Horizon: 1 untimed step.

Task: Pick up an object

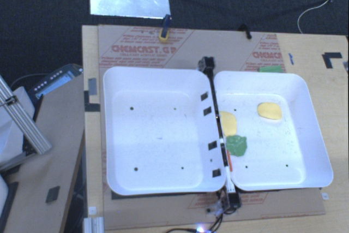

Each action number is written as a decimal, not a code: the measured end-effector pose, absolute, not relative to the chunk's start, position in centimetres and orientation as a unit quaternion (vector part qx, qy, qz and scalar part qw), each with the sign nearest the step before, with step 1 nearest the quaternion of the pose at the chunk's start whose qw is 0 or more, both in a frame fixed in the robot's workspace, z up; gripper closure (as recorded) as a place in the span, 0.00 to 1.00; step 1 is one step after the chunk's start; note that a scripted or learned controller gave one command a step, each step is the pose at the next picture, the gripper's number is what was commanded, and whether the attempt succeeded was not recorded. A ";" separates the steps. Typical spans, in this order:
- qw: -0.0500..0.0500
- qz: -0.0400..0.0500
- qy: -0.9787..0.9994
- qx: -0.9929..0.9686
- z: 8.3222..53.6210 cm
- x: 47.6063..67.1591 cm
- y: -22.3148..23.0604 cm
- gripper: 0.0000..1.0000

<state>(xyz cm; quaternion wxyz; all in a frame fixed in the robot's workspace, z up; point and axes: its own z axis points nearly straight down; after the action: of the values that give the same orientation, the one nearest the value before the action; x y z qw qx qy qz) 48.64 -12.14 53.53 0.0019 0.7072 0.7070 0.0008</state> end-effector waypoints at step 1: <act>0.002 0.001 0.707 0.707 53.5 48.6 -15.6 1.00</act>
<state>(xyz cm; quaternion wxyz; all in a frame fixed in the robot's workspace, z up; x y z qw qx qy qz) 48.64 -15.62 53.53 0.0021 0.7073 0.7070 0.0007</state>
